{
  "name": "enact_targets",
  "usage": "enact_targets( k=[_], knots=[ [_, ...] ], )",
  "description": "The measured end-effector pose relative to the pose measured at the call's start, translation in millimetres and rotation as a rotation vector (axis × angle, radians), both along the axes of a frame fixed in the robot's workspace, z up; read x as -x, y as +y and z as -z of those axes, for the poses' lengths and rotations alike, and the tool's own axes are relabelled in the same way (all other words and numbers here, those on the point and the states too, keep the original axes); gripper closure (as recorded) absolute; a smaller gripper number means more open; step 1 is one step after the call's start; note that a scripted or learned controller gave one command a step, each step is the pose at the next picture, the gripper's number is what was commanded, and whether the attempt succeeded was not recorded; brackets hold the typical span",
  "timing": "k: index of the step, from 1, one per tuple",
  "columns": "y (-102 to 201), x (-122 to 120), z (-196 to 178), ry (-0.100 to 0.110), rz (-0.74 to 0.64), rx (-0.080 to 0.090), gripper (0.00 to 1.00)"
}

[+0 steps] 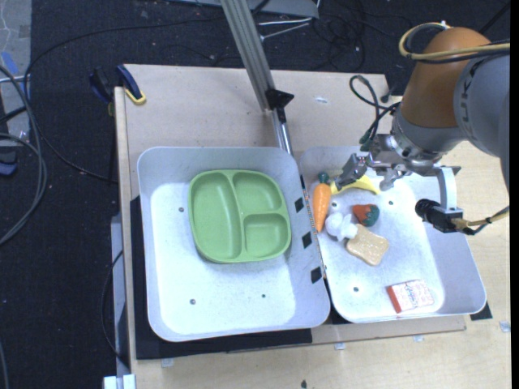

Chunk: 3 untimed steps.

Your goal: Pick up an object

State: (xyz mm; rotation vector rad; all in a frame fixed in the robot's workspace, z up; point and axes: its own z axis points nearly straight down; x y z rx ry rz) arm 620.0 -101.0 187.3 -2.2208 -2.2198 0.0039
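The banana (362, 186) lies at the far edge of the right bin (442, 286), its long axis running roughly left to right, with the carrot (321, 205) just to its left and the strawberry (366, 214) and bread slice (367, 247) nearer the camera. The gripper (375, 167) hangs almost directly over it — the fruit sits just below and slightly left of the tool. Whether the fingers stand apart or together I cannot tell. The green plate (240, 215) lies in the left bin (162, 298), well apart.

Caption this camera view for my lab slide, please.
KUKA arm's gripper hovers over banana and carrot in the right bin; green tray sits left.
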Motion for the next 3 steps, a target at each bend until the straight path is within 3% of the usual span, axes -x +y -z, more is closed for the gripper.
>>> enact_targets(
  k=[1, 2, 3],
  knots=[
    [-0.4, 10.1, 55.0, 0.0, 0.001, -0.001, 0.0],
    [-0.6, 8.8, 42.1, -0.005, 0.001, 0.0, 1.0],
    [-5.9, 9.5, -20.6, -0.009, 0.002, 0.001, 1.0]
  ],
)
